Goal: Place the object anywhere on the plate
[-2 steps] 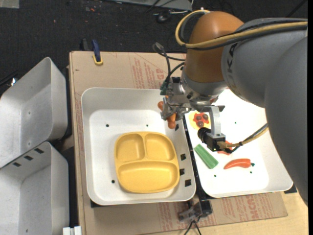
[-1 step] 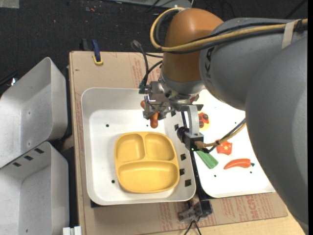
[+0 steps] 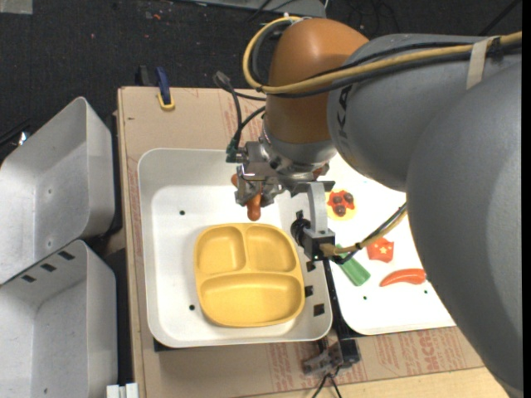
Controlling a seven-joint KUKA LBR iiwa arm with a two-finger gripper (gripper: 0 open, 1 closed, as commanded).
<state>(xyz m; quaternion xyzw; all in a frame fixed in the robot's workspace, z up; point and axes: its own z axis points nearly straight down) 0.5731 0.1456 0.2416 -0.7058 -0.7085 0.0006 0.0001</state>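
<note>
the gripper (image 3: 254, 196) pinched a small orange-brown object (image 3: 254, 209), which hung just above the plate (image 3: 249, 275) at its far rim. you risked a miss here: released at that spot, the object could have struck the rim and rolled onto the bin (image 3: 166, 214) floor. you had open room toward the plate's middle; the bin wall stood close behind the gripper

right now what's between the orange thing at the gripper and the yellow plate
In the camera view, just a short strip of bare white bin floor separates the small orange object from the yellow divided plate's far rim; nothing else lies there.
</note>
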